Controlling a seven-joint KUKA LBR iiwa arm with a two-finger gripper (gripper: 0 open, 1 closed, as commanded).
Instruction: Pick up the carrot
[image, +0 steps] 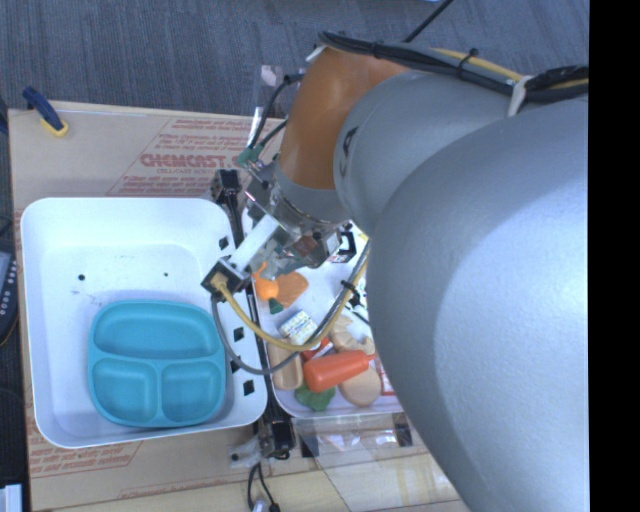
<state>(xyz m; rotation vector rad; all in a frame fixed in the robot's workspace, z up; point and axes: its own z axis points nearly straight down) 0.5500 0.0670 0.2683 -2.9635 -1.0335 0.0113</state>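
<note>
The carrot (336, 368), orange-red with a green leafy end at its lower left, lies flat near the front of the right bin (285, 402). My gripper (262, 266) hangs over that bin's left part, close to the wall between the two bins. It is up and to the left of the carrot and apart from it. Right under the gripper sits a smaller orange piece (284, 290). My grey arm with its orange band hides most of the right bin.
A blue divided plate (155, 362) lies in the left bin (60, 250). Around the carrot are a small white packet (297, 325) and tan food pieces (362, 386). A yellow cable loops between gripper and carrot. A blue clamp (45, 112) sits at the far left.
</note>
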